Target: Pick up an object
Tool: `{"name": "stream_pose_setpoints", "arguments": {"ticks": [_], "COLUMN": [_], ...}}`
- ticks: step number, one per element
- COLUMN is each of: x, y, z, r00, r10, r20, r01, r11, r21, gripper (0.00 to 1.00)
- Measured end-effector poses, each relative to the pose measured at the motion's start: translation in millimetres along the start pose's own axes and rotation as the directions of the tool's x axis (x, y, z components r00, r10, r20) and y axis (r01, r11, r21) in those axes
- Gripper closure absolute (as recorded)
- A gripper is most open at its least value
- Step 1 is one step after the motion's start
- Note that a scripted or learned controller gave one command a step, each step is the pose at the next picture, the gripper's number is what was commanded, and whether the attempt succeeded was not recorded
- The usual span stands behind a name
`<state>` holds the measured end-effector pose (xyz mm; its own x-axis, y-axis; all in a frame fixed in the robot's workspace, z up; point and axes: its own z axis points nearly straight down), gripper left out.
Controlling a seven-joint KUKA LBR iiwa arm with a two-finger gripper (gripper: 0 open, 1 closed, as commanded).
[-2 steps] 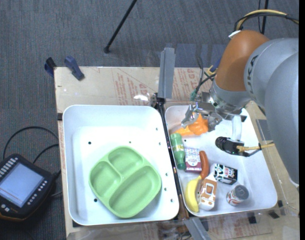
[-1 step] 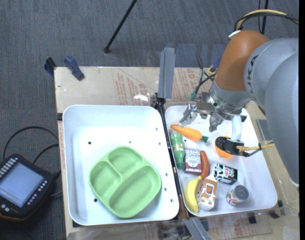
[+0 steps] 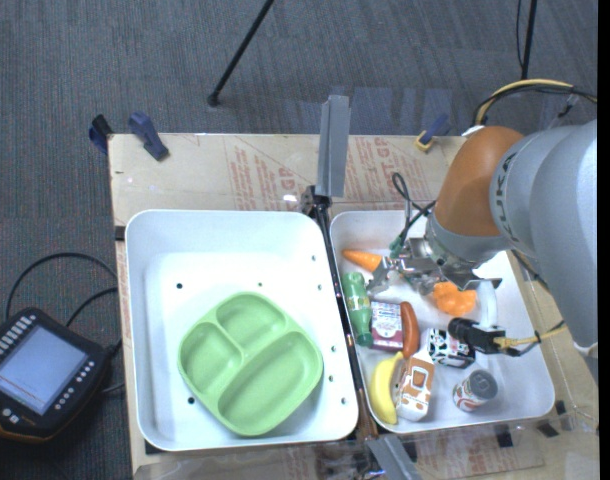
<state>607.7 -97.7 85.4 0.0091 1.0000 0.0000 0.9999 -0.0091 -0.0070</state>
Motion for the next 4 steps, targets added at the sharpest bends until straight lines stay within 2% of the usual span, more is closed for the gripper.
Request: {"name": "stream_pose_setpoints", "arguments": {"ticks": [1,2,3,4], "x": [4.4,-3.6,-58.0,-110.7], "y": [34.5,34.8,35.9,-5.3], "z": [-2.0,-0.5,-47.4,-3.8], "r00": [0.993,0.990,0.992,1.000], "r10": [-0.121,0.139,-0.124,-0.024], "r20": [0.008,-0.001,0.000,-0.008], "r01": [0.121,-0.139,0.124,0.024], "r11": [0.993,0.990,0.992,1.000], "r21": [-0.002,-0.001,-0.003,0.001], "gripper": [0.00,0.00,0.00,0.00]}}
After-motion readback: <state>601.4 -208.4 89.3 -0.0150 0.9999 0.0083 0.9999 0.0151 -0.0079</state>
